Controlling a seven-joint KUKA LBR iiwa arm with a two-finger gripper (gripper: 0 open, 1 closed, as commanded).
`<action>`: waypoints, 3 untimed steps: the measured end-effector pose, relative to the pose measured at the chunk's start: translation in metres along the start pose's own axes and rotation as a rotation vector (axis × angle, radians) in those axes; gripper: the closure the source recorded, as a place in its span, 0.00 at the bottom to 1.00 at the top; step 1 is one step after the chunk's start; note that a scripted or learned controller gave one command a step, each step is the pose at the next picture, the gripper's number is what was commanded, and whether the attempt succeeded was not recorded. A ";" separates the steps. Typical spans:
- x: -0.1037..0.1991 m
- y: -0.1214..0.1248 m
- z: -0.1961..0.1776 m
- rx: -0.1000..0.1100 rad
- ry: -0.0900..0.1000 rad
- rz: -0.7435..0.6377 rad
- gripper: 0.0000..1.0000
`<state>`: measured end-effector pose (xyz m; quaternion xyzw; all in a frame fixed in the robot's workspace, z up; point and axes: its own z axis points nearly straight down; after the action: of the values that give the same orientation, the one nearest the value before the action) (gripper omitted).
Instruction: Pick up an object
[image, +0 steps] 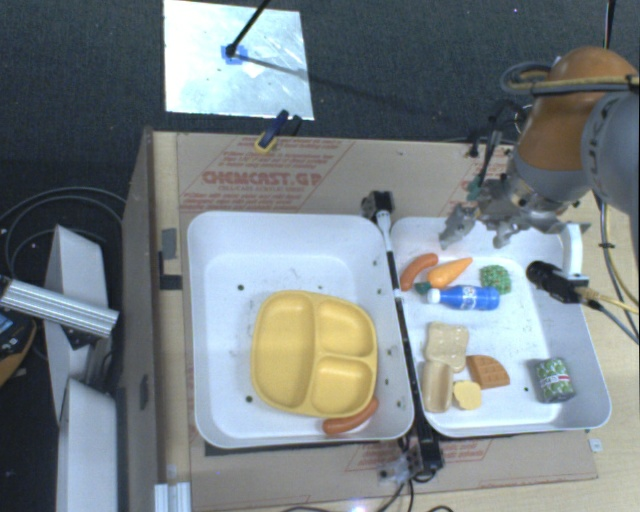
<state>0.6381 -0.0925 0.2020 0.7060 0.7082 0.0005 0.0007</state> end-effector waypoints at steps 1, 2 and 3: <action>-0.051 -0.022 0.045 0.001 -0.001 0.002 0.00; -0.037 -0.035 0.098 -0.014 -0.003 0.003 0.00; -0.010 -0.076 0.113 -0.011 -0.005 0.004 0.00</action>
<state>0.5619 -0.1024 0.0885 0.7075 0.7066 0.0029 0.0063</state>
